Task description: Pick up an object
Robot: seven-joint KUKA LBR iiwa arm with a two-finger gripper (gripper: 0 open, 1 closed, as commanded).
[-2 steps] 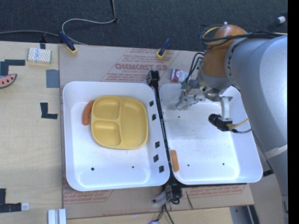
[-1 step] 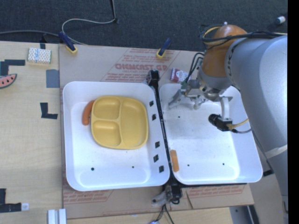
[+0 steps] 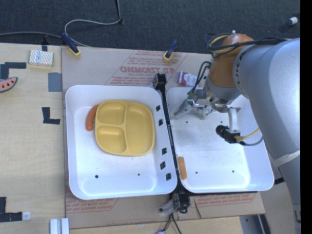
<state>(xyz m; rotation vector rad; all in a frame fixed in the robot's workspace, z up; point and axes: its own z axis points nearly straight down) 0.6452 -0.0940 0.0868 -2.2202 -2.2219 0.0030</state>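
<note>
- Arm: the grey KUKA arm [image 3: 273,82] enters from the right, with its orange band [image 3: 225,62] above the far part of the right bin.
- Tool: the tool [image 3: 187,108] is at the far-left corner area of the right bin [image 3: 219,174], low over the bin floor. Its metal fingers [image 3: 181,110] point left toward the divider between the bins. Whether they are apart or together cannot be told; nothing shows between them.
- Right bin contents: a small orange carrot-shaped piece [image 3: 182,167] lies against the left wall, toward the near end, well apart from the tool.
- Left bin [image 3: 117,184]: a yellow divided plate [image 3: 125,127] with three compartments lies flat in the far half. An orange sausage-shaped item [image 3: 90,118] lies just beside the plate's left edge, touching or nearly touching it.
- Desk [image 3: 29,145]: a watermelon-slice toy [image 3: 7,84] and a small patterned block [image 3: 41,58] lie at the far left, outside the bins. A small red and white packet [image 3: 185,78] lies on the cardboard just beyond the right bin.
</note>
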